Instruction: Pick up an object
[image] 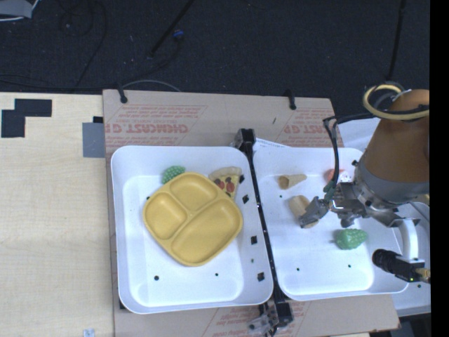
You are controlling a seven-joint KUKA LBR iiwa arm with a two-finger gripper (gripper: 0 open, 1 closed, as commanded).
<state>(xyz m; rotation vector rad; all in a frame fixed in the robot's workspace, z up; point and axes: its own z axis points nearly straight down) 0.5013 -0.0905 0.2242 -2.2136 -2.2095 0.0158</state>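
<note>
Hanging over the right bin point(309, 286), the pincer point(328, 213) is spread wide with nothing in it, between a tan piece point(299, 204) and a green toy point(349, 239).

place: robot lab, probably
evidence: bench point(49, 209) with two white bins point(133, 286), cardboard underlay point(210, 118), loose cables on dark floor point(175, 27)

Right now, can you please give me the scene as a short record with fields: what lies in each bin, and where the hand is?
left bin: yellow divided plate; green item and pizza slice toy beside its far edge
right bin: two tan pieces, green leafy item, small orange-red item
hand: low over right bin, between tan piece and green leafy item
held: nothing visible
</note>
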